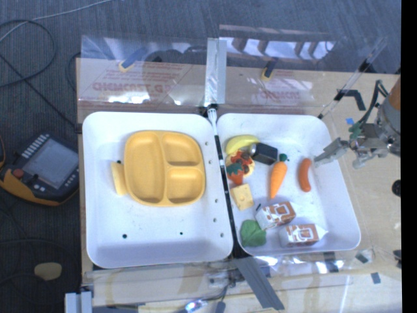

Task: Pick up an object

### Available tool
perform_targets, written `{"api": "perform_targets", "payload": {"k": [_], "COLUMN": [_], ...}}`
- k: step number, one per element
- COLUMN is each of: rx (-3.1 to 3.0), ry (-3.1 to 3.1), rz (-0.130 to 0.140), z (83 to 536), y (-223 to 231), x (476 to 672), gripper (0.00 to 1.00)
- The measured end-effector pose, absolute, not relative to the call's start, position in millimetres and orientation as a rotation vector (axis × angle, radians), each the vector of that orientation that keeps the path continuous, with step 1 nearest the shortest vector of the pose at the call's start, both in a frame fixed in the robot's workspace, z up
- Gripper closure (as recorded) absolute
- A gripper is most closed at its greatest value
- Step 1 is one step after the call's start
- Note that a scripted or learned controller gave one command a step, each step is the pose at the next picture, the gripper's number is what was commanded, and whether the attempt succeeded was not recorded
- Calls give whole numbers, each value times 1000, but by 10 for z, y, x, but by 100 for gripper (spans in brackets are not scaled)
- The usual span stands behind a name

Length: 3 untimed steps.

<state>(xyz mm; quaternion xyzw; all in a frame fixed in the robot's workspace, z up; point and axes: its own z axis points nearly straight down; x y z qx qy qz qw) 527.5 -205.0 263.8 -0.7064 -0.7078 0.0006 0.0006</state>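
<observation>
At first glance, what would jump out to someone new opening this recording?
The big yellow divided plate takes up much of the left bin. The right bin is crowded with toy food, most vividly an orange carrot near its middle and a red-orange sausage to the right of it. The gripper reaches in over that bin's right rim, near the sausage.

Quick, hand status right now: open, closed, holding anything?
Hand: over the right bin's right edge near the hot dog; open or closed cannot be told, and nothing is visibly held.
</observation>
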Motion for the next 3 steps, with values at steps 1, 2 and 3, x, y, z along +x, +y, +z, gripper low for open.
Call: {"api": "perform_targets", "payload": {"k": [1, 2, 3], "rx": [-2244, -2242, -2342], "ry": [-2200, -2201, -2099], "rz": [0, -2, 5], "z": [939, 1027, 2438], "y": [-1909, -1897, -1615], "x": [5846, 5849, 6489], "gripper": [0, 100, 100]}}
